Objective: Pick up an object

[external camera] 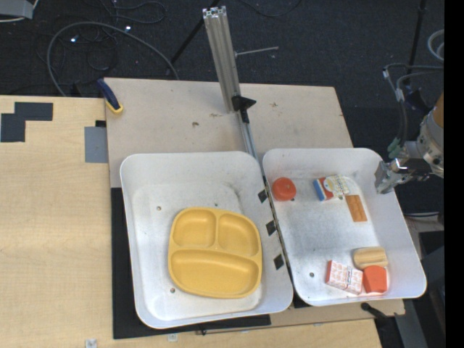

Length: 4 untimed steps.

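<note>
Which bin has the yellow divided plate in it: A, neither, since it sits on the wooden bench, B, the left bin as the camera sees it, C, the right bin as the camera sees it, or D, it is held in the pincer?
B: the yellow divided plate lies flat in the left bin, while the right bin holds the small items and the pincer hangs at that bin's far right rim.

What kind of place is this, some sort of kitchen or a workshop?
Most likely a robot test lab, not a kitchen. Two white bins sit on a bench, one holding a yellow plate, the other toy food like a tomato. Loose cables trail across the dark floor behind.
</note>
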Tool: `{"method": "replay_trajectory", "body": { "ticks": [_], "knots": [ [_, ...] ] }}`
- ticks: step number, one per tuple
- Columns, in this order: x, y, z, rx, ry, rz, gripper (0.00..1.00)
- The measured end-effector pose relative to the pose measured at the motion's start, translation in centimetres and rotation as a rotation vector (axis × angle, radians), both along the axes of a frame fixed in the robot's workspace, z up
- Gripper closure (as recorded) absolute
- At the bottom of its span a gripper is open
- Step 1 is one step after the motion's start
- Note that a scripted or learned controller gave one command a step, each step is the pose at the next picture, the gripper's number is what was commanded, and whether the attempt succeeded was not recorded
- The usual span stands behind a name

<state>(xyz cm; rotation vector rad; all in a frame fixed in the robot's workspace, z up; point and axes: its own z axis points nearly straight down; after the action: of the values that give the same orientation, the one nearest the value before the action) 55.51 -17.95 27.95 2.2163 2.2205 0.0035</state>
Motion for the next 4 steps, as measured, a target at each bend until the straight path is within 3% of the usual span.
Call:
{"method": "replay_trajectory", "body": {
  "ticks": [2, 4],
  "knots": [
    [0.2, 9.5, -3.1, 0.003, 0.009, 0.002, 1.00],
    [1.2, 20.0, -2.5, 0.003, 0.007, 0.003, 1.00]
  ]
}}
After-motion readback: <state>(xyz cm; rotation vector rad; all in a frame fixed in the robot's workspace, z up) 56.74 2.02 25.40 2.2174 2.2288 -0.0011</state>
